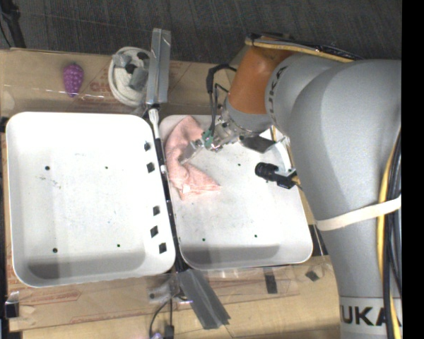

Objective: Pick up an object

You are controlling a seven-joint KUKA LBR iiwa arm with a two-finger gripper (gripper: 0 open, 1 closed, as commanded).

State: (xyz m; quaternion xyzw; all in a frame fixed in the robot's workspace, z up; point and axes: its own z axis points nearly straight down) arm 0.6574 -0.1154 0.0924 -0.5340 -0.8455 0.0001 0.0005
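From the camera view above the counter [35, 66] you see two white bins side by side. The right bin [254, 224] holds one crumpled pink cloth [189, 175], lying in its far left corner against the wall it shares with the left bin [78, 210]. The grey arm [325, 119] reaches in from the right and covers much of the right bin's far right side. The tool [201, 145] sits low at the cloth's right edge, and you cannot tell whether it is open or closed. Beyond the bins the counter carries one small purple lump [73, 78], one white round thing [127, 76] and, just beside that, one upright grey metal bar [158, 66].
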